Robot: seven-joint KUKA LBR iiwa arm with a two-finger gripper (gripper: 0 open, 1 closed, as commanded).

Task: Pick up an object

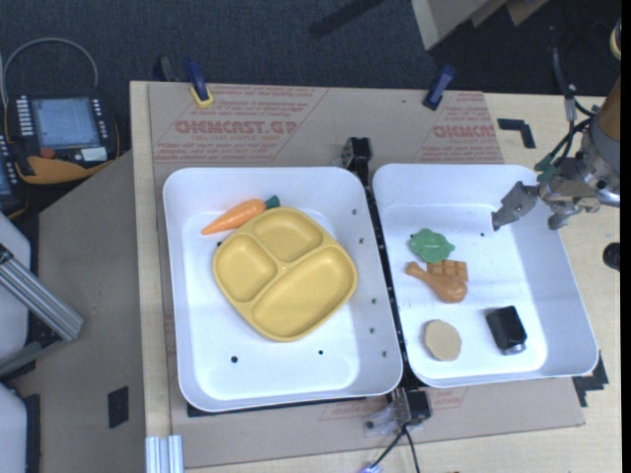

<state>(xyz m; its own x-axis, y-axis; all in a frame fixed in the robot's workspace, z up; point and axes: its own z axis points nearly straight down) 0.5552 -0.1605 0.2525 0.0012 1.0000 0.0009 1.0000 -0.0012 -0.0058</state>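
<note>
In the right bin lie a green leafy piece, an orange-brown toy piece, a round tan cookie and a small black block. My gripper hovers over the bin's upper right part, above and right of these objects. Its two grey fingers are spread apart, open, with nothing between them. In the left bin a carrot lies at the upper edge of a yellow divided plate.
The two white bins sit side by side on a cardboard-covered bench. Black clamps stand where the bins meet at the back and front. A pendant with a screen lies off the bench at far left.
</note>
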